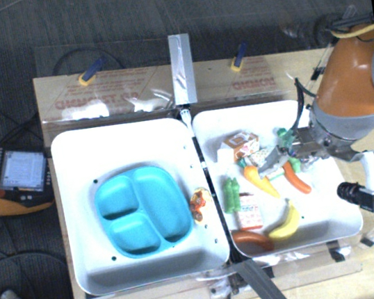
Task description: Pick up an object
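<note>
The right bin (331,217) holds several toy foods: a small printed carton (244,145), a yellow-orange carrot (260,180), an orange-red pepper (296,177), a green bottle-like piece (231,194), a white and red box (250,214), a banana (284,223) and a red sausage (250,238). My gripper (274,159) reaches in from the right and hangs low over the middle of this bin, between the carton, the carrot and the pepper. A teal part sits just behind it. Whether it touches any toy is unclear.
The left bin (75,198) carries a blue divided tray (142,209), and a small orange and yellow toy (199,204) lies against its right wall. A metal bar (182,68) stands behind the divider. The arm's orange band (348,77) overhangs the right bin's far corner.
</note>
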Robot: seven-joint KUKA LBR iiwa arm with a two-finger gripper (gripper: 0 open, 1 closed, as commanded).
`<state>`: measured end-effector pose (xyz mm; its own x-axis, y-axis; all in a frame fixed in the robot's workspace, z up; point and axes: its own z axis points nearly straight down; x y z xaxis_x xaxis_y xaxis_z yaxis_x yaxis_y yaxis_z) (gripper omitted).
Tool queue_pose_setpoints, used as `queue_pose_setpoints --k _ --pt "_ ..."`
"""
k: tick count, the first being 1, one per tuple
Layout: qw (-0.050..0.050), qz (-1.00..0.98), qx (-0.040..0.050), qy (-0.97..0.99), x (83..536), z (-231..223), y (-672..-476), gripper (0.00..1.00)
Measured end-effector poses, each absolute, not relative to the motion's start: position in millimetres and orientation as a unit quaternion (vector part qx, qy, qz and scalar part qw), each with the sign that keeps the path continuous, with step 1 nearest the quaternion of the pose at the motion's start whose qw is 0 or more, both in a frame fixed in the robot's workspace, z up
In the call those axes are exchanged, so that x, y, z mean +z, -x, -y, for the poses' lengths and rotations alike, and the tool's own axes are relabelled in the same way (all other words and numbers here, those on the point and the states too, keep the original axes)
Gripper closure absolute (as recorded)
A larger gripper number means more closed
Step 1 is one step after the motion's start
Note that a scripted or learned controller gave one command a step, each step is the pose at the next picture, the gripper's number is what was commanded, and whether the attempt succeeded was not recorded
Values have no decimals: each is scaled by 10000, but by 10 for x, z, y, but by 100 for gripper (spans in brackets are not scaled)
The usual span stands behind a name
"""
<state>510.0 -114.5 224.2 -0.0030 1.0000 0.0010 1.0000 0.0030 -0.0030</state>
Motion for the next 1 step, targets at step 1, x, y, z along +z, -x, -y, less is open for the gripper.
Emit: queue_pose_setpoints --k 1 --pt "14 7782 6 6280 1442 1028 -5450 0"
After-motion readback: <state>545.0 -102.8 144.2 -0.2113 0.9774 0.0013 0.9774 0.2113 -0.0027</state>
